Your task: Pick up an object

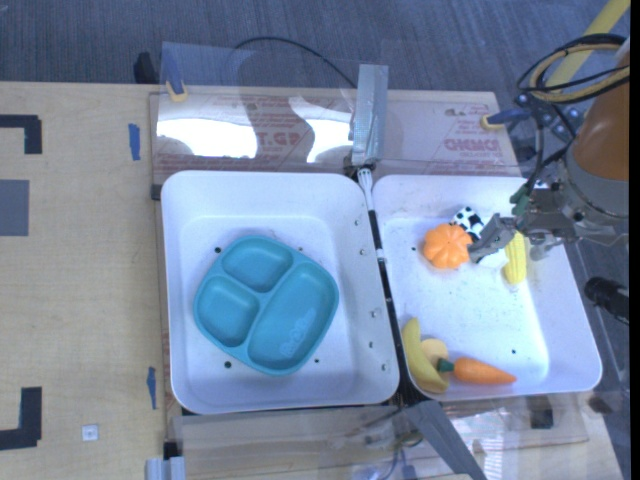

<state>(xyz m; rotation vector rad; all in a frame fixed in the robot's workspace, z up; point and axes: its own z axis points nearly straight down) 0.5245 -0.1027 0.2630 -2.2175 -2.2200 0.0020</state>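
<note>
The right bin (pixel 530 338) holds an orange pumpkin-like toy (pixel 446 246), a small black-and-white toy (pixel 464 218) just behind it, a yellow corn cob (pixel 516 258), a yellow banana (pixel 424 360) and an orange carrot (pixel 482 372) at the front. My gripper (pixel 512 236) hangs over the back right of this bin, between the pumpkin toy and the corn cob. Its fingers (pixel 490 238) stand apart with nothing between them.
The left bin (pixel 190 208) holds a teal divided plate (pixel 265 303). A metal post (pixel 370 118) rises between the bins at the back. Cables (pixel 565 63) loop at the top right above the arm. Wooden bench surface lies to the left.
</note>
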